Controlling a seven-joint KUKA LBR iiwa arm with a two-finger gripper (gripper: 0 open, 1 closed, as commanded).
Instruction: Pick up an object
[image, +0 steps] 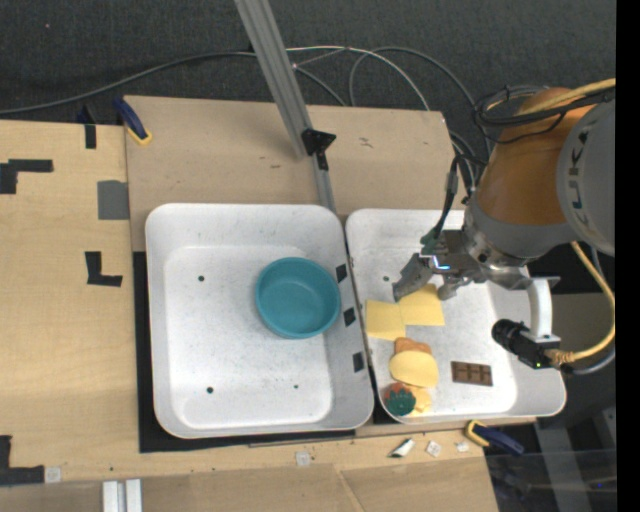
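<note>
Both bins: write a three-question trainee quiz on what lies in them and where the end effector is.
1. True or false: the teal bowl sits in the right bin.
2. Which thing lies nearest the end effector? A) brown chocolate piece B) yellow cheese slices C) teal bowl
3. Fill in: the bowl rests in the ___ bin.

Key: 1 false; 2 B; 3 left.
</note>
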